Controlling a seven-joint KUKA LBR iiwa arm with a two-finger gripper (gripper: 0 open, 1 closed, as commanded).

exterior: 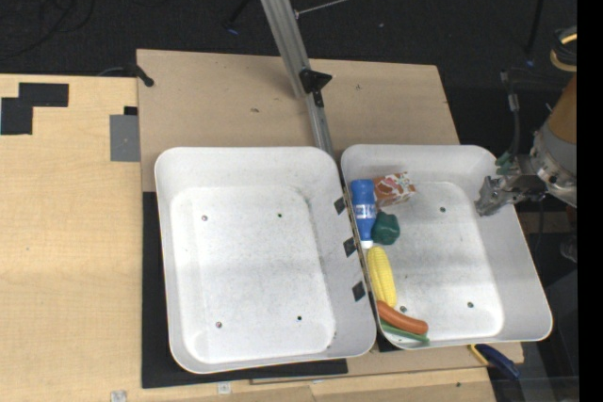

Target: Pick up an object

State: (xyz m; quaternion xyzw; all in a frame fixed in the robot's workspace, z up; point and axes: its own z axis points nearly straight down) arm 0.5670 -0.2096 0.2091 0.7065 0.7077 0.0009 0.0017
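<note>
Two white bins on the table (396,99), side by side. Left bin (254,259): nothing in it, just four small dark dots on its floor. Right bin (471,268): five objects, all packed along its left wall, touching or nearly touching in a column.

Count, top to bottom:
- one red and white packet (396,188), crumpled, near the top of the column, just right of the bottle
- one blue bottle (362,207) with a white lower part, lying along the wall
- one dark green block (385,228), touching the bottle's right side
- one yellow corn cob (381,276), lying lengthwise just below the green block
- one orange-red sausage-like piece (405,324) at the bottom left corner, resting on a pale green item, partly hidden, can't tell what it is

The rest of the right bin's floor is bare white with a few dark dots.

One arm comes in from the right; orange band at the frame edge. The tool (492,193) sits at the right bin's right rim, well apart from the object column. It is small and dark here; can't tell how wide it stands, and nothing is visible in it.

One grey metal rail (283,33) runs slantwise from the top down to the gap between the bins. Three small black clips sit along the seam between the bins.
</note>
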